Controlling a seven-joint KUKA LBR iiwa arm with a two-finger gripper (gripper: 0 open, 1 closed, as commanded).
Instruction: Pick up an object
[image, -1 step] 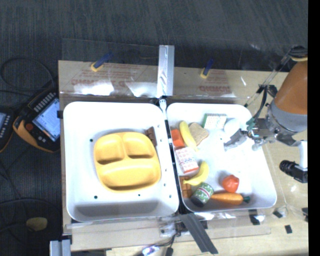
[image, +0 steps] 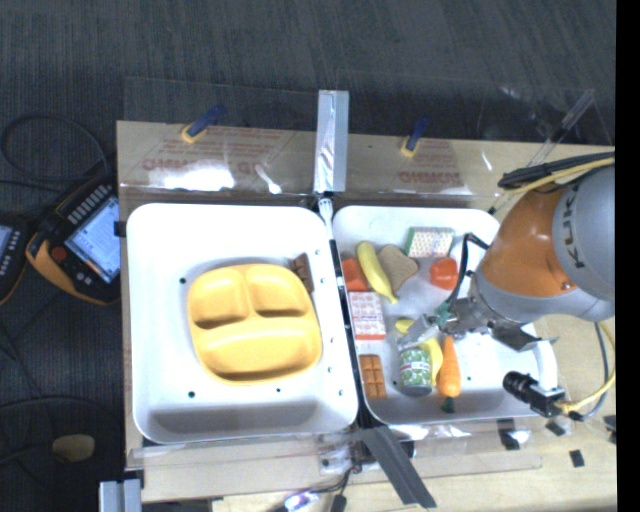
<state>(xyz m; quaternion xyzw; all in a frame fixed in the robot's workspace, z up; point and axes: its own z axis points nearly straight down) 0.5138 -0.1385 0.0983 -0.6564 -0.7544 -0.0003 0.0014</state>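
Bench (image: 150, 160) under two white bins (image: 160, 400)

2 shallow white bins sit side by side on the bench. The left white bin (image: 150, 300) holds a yellow compartment tray (image: 254, 320) near its middle. The right white bin (image: 480, 400) holds the clutter: a yellow banana (image: 374, 270) toward the back, a red-and-white flat packet (image: 366, 315) along the left wall, a brown chocolate bar (image: 372, 375) in front of it, and an orange carrot (image: 449, 370) just right of a small green-labelled jar (image: 415, 367)
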